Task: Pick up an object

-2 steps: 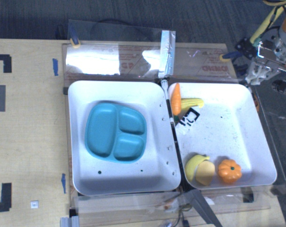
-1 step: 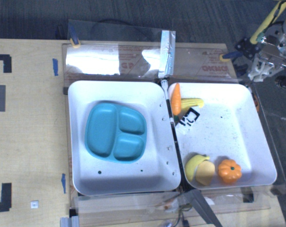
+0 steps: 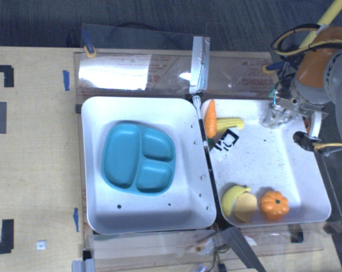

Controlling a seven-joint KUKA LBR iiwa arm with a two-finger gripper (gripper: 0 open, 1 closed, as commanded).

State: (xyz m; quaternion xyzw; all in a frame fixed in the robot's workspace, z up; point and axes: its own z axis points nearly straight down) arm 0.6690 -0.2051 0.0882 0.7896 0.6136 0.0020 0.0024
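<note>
My gripper [image 3: 275,117] hangs over the far right corner of the right bin [image 3: 307,174], on the grey arm with its orange band. An orange carrot [image 3: 210,118] lies against the bin's left wall at the far end. A yellow corn cob [image 3: 230,123] lies beside it, above a black and white tag [image 3: 226,140]. At the near end sit a yellow-green fruit [image 3: 233,197], a tan piece [image 3: 246,207] touching it, and a small orange pumpkin [image 3: 273,204]. The gripper is well apart from all of these.
The left bin [image 3: 185,208] holds a blue divided plate [image 3: 139,157]. A clear plastic sheet and a metal bracket [image 3: 200,64] stand behind the bins. Cables [image 3: 290,41] loop above the arm at the right.
</note>
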